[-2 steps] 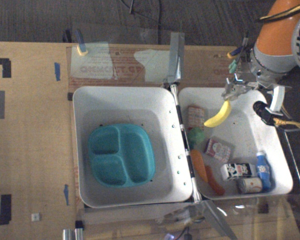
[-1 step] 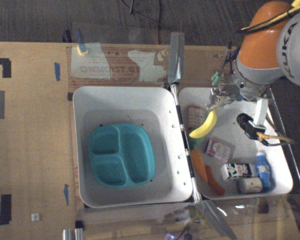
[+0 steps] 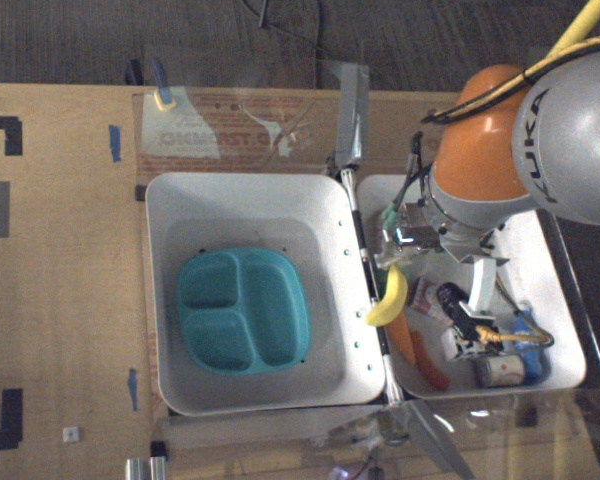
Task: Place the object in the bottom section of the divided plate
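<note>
Grey-orange arm [image 3: 500, 138] reaching in, tool [image 3: 405, 240] apparently lowered

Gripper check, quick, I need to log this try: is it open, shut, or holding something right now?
Gripper: whether it is open or shut cannot be told. A banana hangs just below it, over the wall between the bins.

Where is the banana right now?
The banana hangs just below the gripper, at the left edge of the right bin, beside the divider, right of the teal divided plate.
</note>
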`<state>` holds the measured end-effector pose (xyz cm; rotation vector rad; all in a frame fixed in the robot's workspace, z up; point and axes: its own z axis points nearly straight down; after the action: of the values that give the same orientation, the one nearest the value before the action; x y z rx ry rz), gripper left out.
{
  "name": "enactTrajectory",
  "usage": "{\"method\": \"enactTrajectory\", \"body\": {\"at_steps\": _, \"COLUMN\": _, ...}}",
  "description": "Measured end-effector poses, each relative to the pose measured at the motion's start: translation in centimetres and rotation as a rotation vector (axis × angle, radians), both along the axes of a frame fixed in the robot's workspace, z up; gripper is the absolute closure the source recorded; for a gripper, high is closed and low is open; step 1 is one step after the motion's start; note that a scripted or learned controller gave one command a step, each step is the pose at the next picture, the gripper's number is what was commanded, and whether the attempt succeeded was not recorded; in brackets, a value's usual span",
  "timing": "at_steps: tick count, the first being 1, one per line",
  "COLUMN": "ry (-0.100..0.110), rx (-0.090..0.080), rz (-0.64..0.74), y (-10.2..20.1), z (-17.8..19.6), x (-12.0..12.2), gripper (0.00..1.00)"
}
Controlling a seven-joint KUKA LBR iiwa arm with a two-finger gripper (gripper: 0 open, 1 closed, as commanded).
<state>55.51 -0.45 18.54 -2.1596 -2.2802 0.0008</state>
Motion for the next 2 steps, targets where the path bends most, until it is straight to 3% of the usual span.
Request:
{"method": "enactTrajectory", "body": {"at_steps": 1, "ry": -0.004, "rx": 0.000, "rz": 0.055, "y": 4.4, "z": 3.4, "x": -0.7, "gripper": 1.00}}
{"method": "enactTrajectory", "body": {"at_steps": 2, "ry": -0.005, "rx": 0.000, "rz": 0.252, "y": 11.7, "z": 6.7, "x": -1.0, "gripper": 1.00}}
